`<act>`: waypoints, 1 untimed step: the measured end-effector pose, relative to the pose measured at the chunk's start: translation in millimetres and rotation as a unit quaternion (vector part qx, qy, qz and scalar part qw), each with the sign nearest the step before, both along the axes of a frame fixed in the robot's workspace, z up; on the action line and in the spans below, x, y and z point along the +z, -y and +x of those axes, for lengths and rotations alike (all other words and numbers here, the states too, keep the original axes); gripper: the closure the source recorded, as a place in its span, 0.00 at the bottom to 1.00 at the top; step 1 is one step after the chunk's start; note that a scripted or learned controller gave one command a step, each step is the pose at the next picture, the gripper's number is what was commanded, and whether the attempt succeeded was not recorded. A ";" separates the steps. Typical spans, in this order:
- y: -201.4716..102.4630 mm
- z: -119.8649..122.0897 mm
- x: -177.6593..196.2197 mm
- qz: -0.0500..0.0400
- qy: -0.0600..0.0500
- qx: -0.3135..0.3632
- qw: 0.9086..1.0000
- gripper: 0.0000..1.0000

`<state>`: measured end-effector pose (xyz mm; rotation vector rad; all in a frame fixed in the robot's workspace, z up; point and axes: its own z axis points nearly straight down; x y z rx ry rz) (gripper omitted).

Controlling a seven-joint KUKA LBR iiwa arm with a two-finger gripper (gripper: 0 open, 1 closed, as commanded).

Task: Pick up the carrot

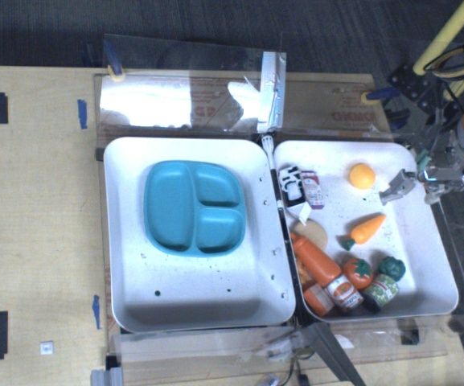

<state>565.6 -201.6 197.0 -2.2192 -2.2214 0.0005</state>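
The carrot (367,228), orange with a small green top at its lower-left end, lies slantwise on the floor of the right bin (424,248), near the middle. My gripper (414,187) hovers over the bin's upper right rim, up and to the right of the carrot and apart from it. Its fingers (396,186) stand open with nothing between them.
An orange-yellow ball (362,176) lies above the carrot. Along the right bin's left and lower side are small packets (302,187), a tan disc (313,233), an orange bottle (320,265), a red toy (358,271) and a green bottle (386,282). The left bin (127,240) holds a blue divided plate (194,207).
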 end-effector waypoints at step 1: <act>-18.2 -23.3 -109.8 -0.001 0.003 -0.002 1.000 0.00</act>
